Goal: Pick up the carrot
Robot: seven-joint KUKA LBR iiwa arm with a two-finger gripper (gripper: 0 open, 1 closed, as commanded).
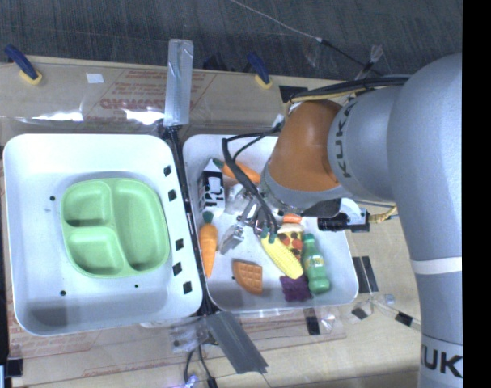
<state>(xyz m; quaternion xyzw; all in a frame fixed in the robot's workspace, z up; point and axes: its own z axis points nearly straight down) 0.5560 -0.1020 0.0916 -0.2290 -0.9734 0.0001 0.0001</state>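
Gripper (239,231) state I cannot tell, arm hides much; long orange carrot (208,249) lies beside it in right white bin (342,285).

Two bins (35,184) of smooth white plastic caught a soft sheen on their walls. The green divided tray (114,226) looked like matt plastic. A carrot (207,247) showed an even orange plastic surface, and the corn cob (279,255) beside the green bottle (315,263) appeared glossy (highlights ran along both). The arm (407,136) wore smooth grey casing with a satin orange band (306,148). The waffle (247,276) showed a ridged face.
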